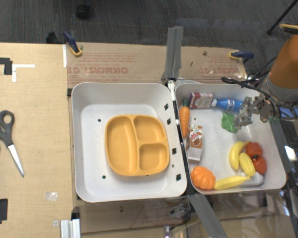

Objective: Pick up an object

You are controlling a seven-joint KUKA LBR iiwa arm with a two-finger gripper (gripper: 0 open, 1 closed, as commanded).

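On the far left of the bench I see a pair of scissors (7,138) with grey handles lying flat on the wood. Next comes the left bin (84,148), white and shallow. In it sits an orange plate (137,145) with three parts.

Then comes the right bin (273,180), and this one has lots of toys in it. Along its left wall lies an orange carrot (184,117). Just below the carrot is a small box (194,142) in white and red. At the bottom left corner of this bin sits a little round pumpkin (202,178), orange. Up at the top is a red and white carton (202,101), and beside it a blue and white bottle (227,103) lies on its side.

In the middle of the right bin is a green thing (229,122). It is small, bright green and soft in shape. I can't tell what it is. My claw (247,114) is right over it, at its right edge. The metal parts are too blurry for me, so I cannot tell how the claw stands or if it has the green thing.

Lower down lie a yellow banana (234,155) and a yellow corn (247,163), close together. A red tomato (256,153) touches the corn on its right. Another long yellow piece (231,182) lies near the bottom edge.

The grey arm with its orange band (288,63) comes in from the right.
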